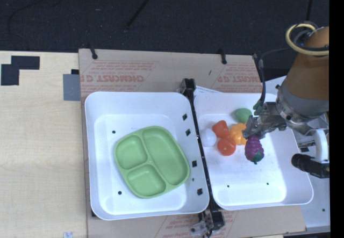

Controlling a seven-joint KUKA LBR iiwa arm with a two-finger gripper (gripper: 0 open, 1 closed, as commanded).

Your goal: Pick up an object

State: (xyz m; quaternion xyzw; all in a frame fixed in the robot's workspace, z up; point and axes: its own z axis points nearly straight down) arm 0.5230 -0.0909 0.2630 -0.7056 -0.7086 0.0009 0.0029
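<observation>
While my arm reached in from the right over the right-hand bin [252, 191], my hand [257, 128] hung just above a purple bunch of grapes [254, 149] near the bin's middle. I could not tell whether the hand was released or clenched, nor whether it touched the grapes. Close beside them lay an orange piece [237, 133], two red pieces [220, 127] [226, 146], a green one [243, 115] and a small white ball [208, 137]. The left-hand bin [102, 124] held a green divided plate [151, 161]. The grapes looked like light, hard plastic, bumpy and apt to slip; I judged a hold across the bunch's narrow width the surest
</observation>
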